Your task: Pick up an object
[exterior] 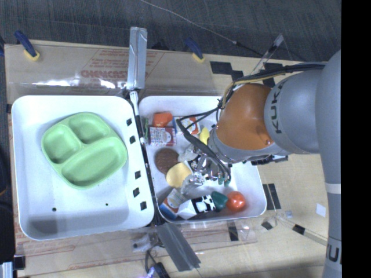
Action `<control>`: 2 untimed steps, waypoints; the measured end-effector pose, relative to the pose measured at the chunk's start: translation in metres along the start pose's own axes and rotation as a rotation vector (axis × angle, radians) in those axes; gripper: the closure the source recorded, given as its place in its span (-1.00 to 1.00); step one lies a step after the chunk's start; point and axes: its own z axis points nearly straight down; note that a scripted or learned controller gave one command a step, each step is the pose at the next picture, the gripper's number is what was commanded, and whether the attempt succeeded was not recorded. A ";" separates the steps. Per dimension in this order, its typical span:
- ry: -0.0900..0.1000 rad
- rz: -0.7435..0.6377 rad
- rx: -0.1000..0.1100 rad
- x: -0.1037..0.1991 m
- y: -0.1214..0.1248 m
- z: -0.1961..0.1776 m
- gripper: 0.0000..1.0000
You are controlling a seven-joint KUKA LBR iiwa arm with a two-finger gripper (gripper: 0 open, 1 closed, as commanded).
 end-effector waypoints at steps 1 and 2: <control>0.012 0.092 0.001 -0.105 0.023 0.003 -1.00; 0.009 0.084 0.001 -0.106 0.025 -0.009 1.00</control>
